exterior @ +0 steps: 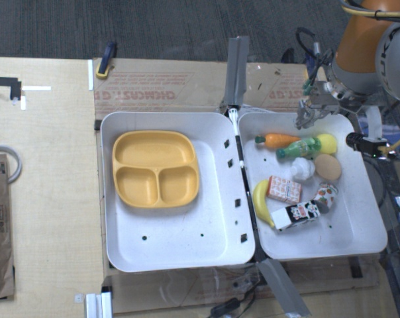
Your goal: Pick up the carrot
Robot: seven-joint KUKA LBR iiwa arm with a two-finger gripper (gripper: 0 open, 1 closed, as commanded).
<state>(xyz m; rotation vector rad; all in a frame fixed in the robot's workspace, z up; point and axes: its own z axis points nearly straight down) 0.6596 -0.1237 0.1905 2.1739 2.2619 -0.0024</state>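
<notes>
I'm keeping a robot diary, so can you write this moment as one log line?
step: reaching | pincer: above right bin's far edge, holding nothing | carrot: lying in right bin, beside green bottle | picked up: not yet

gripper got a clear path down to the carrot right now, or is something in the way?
Probably yes. The carrot lies at the far edge of the right bin with nothing on top of it; the gripper hangs just above and to its right. The green bottle lies close against its near side, which could crowd a finger.
</notes>
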